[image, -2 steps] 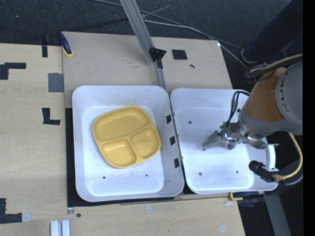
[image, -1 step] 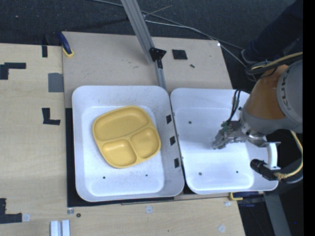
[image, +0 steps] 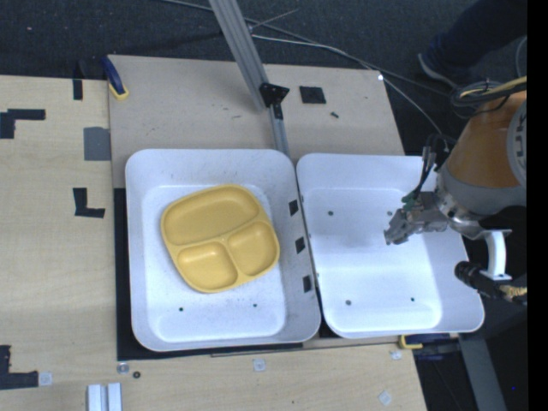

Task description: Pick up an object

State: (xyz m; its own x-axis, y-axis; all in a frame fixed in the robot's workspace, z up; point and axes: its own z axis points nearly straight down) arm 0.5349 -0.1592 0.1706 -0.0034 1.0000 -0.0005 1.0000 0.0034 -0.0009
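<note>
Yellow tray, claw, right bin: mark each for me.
yellow tray (image: 220, 238): camera view, on the ridge where its three compartments meet.
claw (image: 399, 232): camera view, at its tip, over the right bin.
right bin (image: 368, 306): camera view, bare floor near its front wall.

A pale wooden bench (image: 214, 118) fills most of the scene, its surface lightly scuffed and speckled with small dark marks. To the left lies a second light wood panel (image: 47, 221) carrying several black tape marks (image: 24, 120) and a grey patch (image: 97, 143). Beyond the far edge of the bench the floor is dark carpet (image: 128, 15), crossed by thin pale cables (image: 282, 24). A grey metal pole (image: 240, 37) slants down from the far side to a black bracket (image: 274, 94) on the bench. A small black square (image: 312, 95) sits just right of that bracket. A blue and yellow clamp (image: 115, 79) grips the far left corner. The light is even and soft.
</note>
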